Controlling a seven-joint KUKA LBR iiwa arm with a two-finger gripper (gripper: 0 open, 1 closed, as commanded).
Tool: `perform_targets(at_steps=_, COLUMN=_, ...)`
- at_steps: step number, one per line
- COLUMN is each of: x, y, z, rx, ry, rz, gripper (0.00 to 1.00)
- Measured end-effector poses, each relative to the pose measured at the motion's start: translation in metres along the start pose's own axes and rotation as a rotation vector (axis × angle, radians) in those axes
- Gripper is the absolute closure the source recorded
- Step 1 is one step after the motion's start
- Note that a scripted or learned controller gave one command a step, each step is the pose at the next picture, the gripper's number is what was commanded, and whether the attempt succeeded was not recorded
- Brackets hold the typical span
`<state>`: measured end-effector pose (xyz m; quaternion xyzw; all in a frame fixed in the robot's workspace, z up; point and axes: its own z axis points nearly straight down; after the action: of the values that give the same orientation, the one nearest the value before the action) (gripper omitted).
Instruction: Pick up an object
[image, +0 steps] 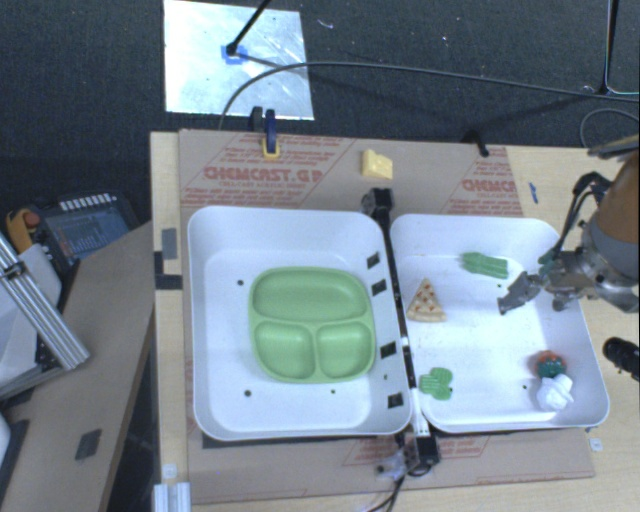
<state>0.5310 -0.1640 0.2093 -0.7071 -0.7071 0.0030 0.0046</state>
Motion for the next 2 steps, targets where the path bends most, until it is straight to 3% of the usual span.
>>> perform_targets(at_steps=1, x=0.0, y=0.003, z=-0.006, rx=-0.012, ry=-0.002, rz=-0.003, gripper=0.0)
perform_targets(at_steps=2, x=-0.005, y=0.002, z=0.037, rx=-0.009, ry=-0.002, rz=-0.001, gripper=0.0)
